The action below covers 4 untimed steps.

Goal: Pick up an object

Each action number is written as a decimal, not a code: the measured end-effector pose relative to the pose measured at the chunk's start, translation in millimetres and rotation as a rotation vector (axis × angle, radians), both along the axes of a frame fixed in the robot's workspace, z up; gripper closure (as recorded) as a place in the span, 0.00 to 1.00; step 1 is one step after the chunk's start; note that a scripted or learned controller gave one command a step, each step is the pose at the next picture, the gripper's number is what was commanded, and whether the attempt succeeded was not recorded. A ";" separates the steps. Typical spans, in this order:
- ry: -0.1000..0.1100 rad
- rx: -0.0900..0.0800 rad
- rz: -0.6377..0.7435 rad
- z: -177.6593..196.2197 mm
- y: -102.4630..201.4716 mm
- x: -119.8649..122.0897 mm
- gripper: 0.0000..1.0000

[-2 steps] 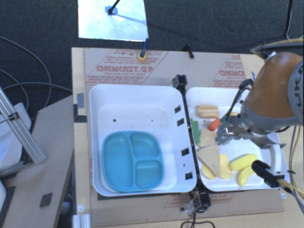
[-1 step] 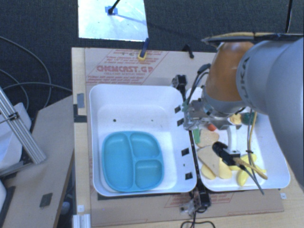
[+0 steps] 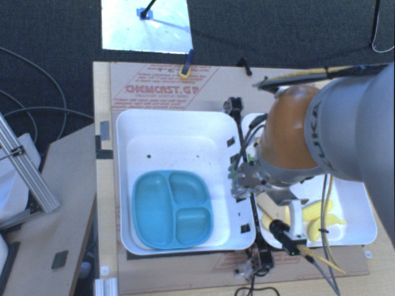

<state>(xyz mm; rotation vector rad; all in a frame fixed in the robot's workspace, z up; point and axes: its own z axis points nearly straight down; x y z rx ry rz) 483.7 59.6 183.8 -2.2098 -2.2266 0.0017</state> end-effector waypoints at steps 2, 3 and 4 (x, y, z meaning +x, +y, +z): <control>-0.017 -0.003 -0.010 145.0 -54.6 4.1 1.00; 0.001 -0.003 -0.010 59.7 -81.8 6.9 1.00; -0.001 -0.004 -0.011 -3.1 -124.4 17.7 1.00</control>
